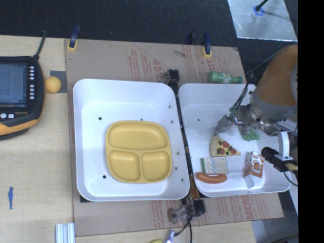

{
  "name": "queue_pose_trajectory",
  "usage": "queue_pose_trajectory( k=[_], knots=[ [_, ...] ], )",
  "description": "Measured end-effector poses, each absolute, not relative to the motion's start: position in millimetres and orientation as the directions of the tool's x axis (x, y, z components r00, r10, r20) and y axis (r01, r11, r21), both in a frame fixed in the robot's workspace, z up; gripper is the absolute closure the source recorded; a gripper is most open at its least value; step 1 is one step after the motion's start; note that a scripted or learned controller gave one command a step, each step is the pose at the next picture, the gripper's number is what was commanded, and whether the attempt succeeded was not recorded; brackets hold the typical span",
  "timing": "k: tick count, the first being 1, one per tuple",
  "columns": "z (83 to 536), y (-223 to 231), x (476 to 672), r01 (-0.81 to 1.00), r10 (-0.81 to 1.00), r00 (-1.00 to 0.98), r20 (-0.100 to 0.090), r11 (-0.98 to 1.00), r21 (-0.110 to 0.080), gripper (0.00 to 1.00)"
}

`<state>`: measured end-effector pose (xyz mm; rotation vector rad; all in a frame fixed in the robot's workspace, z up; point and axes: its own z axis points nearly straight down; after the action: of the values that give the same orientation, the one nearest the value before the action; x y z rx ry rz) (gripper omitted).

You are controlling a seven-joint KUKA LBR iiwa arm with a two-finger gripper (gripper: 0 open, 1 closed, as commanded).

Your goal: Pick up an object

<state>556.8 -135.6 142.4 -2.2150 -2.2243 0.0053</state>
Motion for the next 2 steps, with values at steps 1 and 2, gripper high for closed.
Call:
queue_pose_trajectory(
  k=[1, 2],
  knots=[
    [111, -123, 549.7, 1.0, 1.0, -0.004, 0.0, 0.004, -0.005, 0.0],
    [136, -149, 544.5, 1.0, 1.0, -0.002, 0.0, 0.002, -0.002, 0.0]
  ],
)
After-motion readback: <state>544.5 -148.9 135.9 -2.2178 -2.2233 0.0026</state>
